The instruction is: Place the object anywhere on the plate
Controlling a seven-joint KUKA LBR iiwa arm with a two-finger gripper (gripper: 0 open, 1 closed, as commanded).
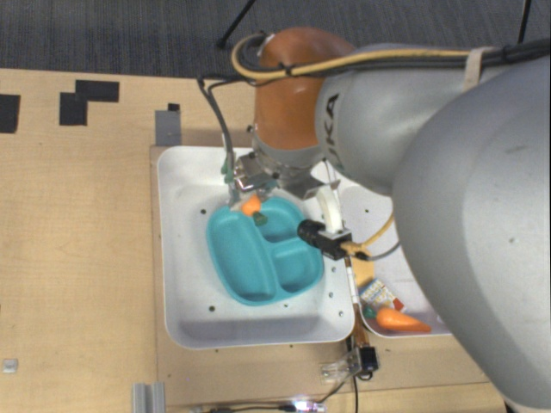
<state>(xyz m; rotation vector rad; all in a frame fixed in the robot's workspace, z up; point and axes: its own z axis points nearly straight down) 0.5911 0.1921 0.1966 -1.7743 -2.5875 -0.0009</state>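
1. A light wooden bench (77,256) fills the lower part of the camera view, with dark grey carpet beyond its far edge; black shapes are marked on the wood at the upper left.
2. 2 shallow white bins sit side by side. The left bin (185,256) carries a turquoise divided plate (258,265), lying at a slant near its middle, which leaves the plate open to a reach from above.
3. The grey arm comes in from the right, its orange band (288,93) above the wrist, and the gripper (250,192) hangs over the plate's far rim.
4. A small orange object (250,205) shows right under the gripper, at the plate's upper edge with a bit of green beside it. This looks like the task's thing, brought to the rim for release.
5. I cannot tell whether the gripper is open or closed, nor whether the orange object is held or already resting on the plate: the wrist hides that spot.
6. The right bin (379,205) is largely covered by the arm. A toy carrot (400,320) and a small patterned packet (375,294) lie at its near edge.
7. A black part with a yellow cable (323,237) crosses the plate's right side; what it is stays unclear.
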